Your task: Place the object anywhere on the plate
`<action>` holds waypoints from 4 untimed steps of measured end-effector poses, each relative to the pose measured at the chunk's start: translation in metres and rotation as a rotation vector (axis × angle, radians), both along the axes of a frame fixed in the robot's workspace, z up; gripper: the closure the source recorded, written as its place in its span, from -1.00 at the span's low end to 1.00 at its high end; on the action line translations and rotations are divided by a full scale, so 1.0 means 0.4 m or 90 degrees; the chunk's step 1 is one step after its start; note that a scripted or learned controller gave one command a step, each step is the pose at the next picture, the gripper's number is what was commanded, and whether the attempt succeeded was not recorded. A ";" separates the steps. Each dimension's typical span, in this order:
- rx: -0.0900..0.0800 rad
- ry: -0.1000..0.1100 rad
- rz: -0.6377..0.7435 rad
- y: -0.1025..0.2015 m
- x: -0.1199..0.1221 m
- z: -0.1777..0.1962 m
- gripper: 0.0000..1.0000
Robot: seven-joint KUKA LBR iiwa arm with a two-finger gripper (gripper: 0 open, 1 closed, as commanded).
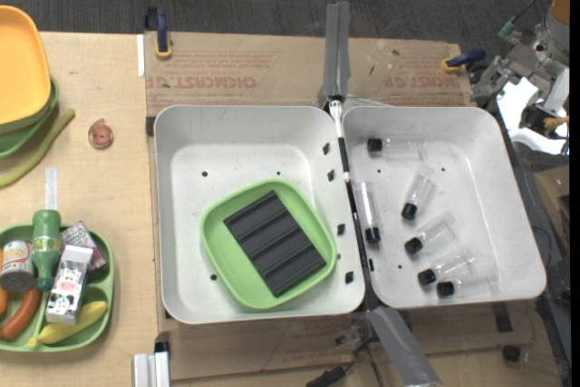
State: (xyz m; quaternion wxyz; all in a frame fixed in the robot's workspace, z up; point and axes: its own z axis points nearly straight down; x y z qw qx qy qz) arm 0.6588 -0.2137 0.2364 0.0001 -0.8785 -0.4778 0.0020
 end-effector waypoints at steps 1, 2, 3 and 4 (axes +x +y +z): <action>0.000 -0.001 -0.013 0.002 0.000 -0.003 -1.00; 0.000 -0.001 -0.028 0.001 0.000 -0.003 -1.00; -0.001 -0.001 -0.024 -0.003 0.000 0.017 -1.00; 0.000 -0.001 -0.030 0.001 -0.001 0.009 -1.00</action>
